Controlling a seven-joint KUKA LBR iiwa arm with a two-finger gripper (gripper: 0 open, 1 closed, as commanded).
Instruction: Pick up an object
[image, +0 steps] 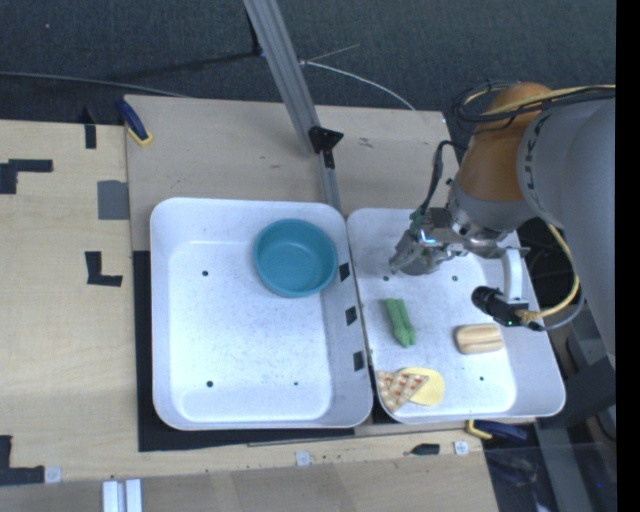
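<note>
Camera view: the gripper (412, 256) hovers at the upper left of the right bin (540, 400); I cannot tell its state. The green piece (400, 322) lies just below it, long axis near vertical in frame.

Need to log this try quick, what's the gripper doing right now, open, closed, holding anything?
Gripper: cannot be told; it hangs over the right bin, above the green object, with nothing seen between its tips.
</note>
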